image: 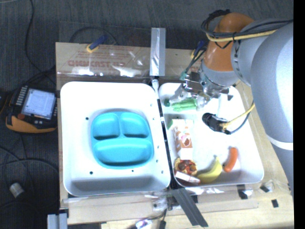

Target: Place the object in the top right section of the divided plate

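Presently the gripper (194,95) is seen low over the right bin's (248,142) far left corner, at a green object (183,105); grip state cannot be told. A clean lift is advised before carrying to the blue divided plate (123,140) in the left bin (76,99).

Red printed lettering is showing on the clear plastic bag (107,61) lying at the far edge of the bench, behind the left bin, but the glare and creases are making it unreadable. The small packet (184,136) in the right bin is carrying red and white printing too small to read. The handheld pendant (34,106) on the floor to the left is displaying a lit screen whose contents are blurring out.
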Motion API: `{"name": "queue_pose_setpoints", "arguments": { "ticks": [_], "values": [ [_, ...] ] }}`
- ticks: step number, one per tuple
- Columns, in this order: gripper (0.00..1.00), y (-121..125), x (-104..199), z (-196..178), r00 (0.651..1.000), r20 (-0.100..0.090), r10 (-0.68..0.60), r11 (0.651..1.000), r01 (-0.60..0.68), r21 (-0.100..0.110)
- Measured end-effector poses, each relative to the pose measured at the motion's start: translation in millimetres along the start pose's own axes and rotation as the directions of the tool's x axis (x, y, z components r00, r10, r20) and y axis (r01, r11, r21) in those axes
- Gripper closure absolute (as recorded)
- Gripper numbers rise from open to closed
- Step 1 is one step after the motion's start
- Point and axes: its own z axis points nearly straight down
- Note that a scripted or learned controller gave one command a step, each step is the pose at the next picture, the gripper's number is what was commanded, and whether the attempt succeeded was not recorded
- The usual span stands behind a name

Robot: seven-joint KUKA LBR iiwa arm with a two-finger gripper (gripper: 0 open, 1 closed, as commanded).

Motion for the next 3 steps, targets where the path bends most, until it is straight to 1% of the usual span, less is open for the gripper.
{"name": "queue_pose_setpoints", "arguments": {
  "ticks": [1, 2, 3],
  "values": [
    [1.0, -17.3, 0.2, -2.2, 0.999, 0.003, -0.051, 0.999, 0.051, 0.001],
    [1.0, -0.2, -2.1, -8.5, 0.999, 0.001, 0.036, 0.999, -0.036, 0.001],
    [0.0, -0.2, -2.1, -8.7, 0.999, 0.001, 0.036, 0.999, -0.036, 0.0]
  ]
}}
